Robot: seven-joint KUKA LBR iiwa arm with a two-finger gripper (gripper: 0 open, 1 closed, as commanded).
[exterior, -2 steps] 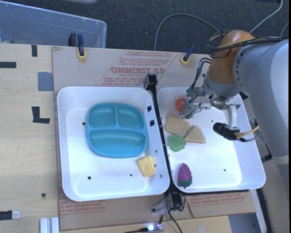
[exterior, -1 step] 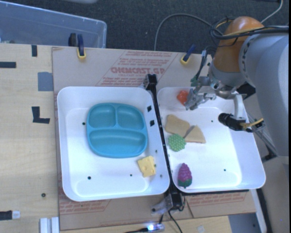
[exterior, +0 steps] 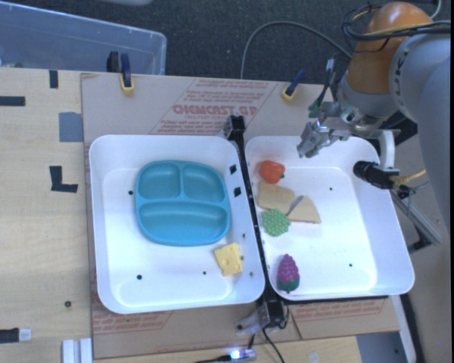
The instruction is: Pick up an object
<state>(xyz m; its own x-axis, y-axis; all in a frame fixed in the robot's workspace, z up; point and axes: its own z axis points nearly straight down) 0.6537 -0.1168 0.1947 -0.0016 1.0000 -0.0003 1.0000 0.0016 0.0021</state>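
My gripper (exterior: 309, 147) hangs over the far edge of the right bin (exterior: 363, 240), above and to the right of a red-orange toy pepper (exterior: 271, 172). Nothing shows between its fingers. Below the pepper lie two tan bread-like pieces (exterior: 287, 203), a green leafy ball (exterior: 275, 222) and a purple grape bunch (exterior: 287, 271) near the bin's front left. In the left bin (exterior: 113, 225) sits a blue divided plate (exterior: 183, 202), with a yellow cheese block (exterior: 228, 259) at its front right.
A black divider with clips (exterior: 246, 195) runs between the two bins. Yellow clamps (exterior: 126, 78) hold the cardboard sheet at the back. The right half of the right bin is bare white floor.
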